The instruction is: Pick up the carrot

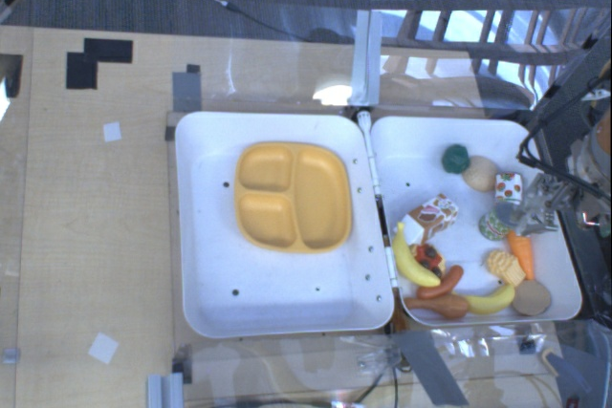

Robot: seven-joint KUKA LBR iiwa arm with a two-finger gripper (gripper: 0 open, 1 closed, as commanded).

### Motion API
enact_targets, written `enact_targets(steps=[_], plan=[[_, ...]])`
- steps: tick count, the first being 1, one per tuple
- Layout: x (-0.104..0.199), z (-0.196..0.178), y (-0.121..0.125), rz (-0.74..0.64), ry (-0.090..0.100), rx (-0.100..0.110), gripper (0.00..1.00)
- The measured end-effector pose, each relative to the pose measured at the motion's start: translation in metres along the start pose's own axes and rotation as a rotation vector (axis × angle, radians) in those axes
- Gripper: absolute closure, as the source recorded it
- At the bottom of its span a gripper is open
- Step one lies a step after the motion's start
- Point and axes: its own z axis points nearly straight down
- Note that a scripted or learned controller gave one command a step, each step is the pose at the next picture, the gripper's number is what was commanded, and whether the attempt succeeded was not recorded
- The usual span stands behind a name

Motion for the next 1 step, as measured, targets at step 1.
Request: enact_targets(steps=[1], plan=[[-0.0014, -0.0421, 0.0029, -0.224, -0.004, -0.001, 1.0]])
